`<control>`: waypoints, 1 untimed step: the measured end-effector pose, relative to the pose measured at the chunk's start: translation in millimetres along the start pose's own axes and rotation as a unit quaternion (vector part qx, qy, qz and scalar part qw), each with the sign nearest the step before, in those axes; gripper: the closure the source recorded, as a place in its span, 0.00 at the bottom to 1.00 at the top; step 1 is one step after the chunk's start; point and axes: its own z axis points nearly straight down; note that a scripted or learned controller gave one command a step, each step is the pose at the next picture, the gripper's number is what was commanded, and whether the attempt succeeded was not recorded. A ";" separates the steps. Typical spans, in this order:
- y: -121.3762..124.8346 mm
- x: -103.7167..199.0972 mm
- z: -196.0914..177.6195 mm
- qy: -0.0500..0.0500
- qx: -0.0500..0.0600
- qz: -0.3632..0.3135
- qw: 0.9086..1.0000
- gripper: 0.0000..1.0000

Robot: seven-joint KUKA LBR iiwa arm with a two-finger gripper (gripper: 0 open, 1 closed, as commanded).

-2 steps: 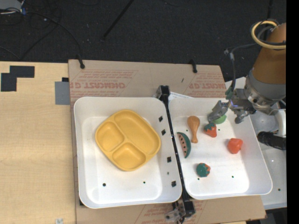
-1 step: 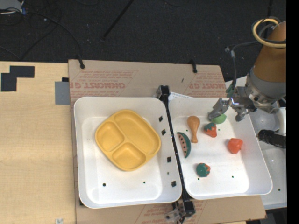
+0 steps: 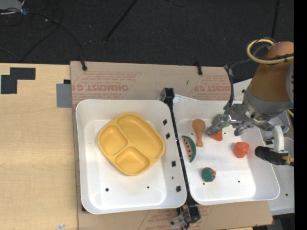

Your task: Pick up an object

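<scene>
My gripper [image 3: 219, 124] hangs low over the upper middle of the right bin [image 3: 268, 191], reaching in from the right. A small red object [image 3: 217, 136] lies just under and in front of it, partly covered by it; whether they touch is unclear. To its left a brown toy drumstick [image 3: 198, 131] lies on the bin floor. A red toy [image 3: 241, 149] sits to the right, below the wrist. A watermelon slice [image 3: 190, 148] leans by the bin's left wall, and a round green toy with a red patch [image 3: 207, 174] lies nearer the front.
The left bin [image 3: 91, 186] bears a yellow divided plate [image 3: 131, 143]. A black divider [image 3: 175, 147] runs between the two bins. Cardboard lies under and behind both bins, with the wooden bench to the left.
</scene>
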 end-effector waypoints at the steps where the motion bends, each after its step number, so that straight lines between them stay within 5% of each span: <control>1: -0.2 4.0 64.4 0.000 0.000 0.000 1.000 0.00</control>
